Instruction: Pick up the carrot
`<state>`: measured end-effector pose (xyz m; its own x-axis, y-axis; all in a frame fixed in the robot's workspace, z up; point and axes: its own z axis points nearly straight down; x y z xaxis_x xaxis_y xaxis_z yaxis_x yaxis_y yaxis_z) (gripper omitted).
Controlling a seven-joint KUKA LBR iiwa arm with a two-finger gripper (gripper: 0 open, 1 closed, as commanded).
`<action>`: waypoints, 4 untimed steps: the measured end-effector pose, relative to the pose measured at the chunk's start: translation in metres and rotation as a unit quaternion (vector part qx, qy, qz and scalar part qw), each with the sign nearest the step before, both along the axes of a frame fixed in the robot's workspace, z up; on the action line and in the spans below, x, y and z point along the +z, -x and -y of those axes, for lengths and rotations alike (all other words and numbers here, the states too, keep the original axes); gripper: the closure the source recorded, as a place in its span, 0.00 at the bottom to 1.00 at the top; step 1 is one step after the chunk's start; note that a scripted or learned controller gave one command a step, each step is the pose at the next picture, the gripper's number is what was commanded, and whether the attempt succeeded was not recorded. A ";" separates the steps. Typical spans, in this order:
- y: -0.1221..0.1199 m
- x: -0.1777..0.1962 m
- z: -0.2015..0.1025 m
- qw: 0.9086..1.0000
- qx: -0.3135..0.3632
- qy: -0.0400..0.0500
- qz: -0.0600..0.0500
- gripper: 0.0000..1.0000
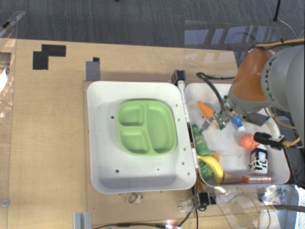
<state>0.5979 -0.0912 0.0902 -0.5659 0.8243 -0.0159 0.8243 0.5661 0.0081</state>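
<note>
Bright, even, from overhead. Soft shadow inside the left bin (102,175) along its near wall. Glare off clear plastic at the table's (47,142) left edge and near right corner, pale reflections on the far floor (143,13). Mild blur throughout; small items in the right bin (281,175) smeared, fine detail lost.

Grey arm with orange band (267,80) cut off by right edge. Two-finger gripper (213,121) small, cluttered; finger spread unreadable. Right white bin (238,178): far-right wall hidden under arm and cables. Small blue-and-white object (237,123) beside wrist partly covered, identity unclear. Black-and-white patterned carton (258,159): print too small to read.
</note>
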 end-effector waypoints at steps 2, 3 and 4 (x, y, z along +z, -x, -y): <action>-0.003 0.012 -0.003 1.000 0.005 -0.001 0.004 0.00; -0.007 0.025 -0.004 1.000 0.008 0.000 0.009 1.00; 0.021 0.099 -0.115 0.996 -0.093 -0.006 0.000 1.00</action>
